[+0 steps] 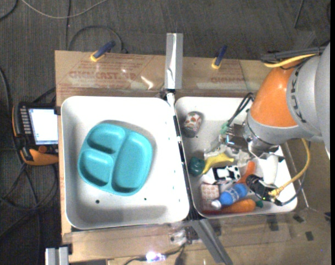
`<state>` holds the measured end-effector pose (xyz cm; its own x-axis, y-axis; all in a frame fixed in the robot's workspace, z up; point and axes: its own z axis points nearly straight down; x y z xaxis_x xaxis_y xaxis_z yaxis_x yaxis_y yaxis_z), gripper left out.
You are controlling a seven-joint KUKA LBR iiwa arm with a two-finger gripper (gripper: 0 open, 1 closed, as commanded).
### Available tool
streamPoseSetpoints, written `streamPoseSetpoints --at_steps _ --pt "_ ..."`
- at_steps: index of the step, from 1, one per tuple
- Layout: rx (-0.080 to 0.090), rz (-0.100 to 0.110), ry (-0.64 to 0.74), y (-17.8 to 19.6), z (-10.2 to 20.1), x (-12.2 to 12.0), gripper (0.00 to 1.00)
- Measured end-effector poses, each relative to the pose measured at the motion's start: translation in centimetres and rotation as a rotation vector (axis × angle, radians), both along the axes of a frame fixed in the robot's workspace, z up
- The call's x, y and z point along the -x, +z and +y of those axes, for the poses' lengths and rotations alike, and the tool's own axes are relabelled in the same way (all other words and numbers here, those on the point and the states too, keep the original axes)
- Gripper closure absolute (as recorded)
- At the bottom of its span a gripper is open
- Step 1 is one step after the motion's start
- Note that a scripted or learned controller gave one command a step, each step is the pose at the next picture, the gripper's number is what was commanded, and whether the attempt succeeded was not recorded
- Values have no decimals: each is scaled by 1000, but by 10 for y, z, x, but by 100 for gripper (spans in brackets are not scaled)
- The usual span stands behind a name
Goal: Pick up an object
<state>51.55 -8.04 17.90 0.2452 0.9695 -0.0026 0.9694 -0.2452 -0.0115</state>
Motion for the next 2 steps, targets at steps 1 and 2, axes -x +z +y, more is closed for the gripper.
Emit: streamPoseSetpoints --at_steps 1,2 --pt "-1 -1 71 -62 -11 -3 0" --pt "-3 -18 16 -90 -66 -39 0"
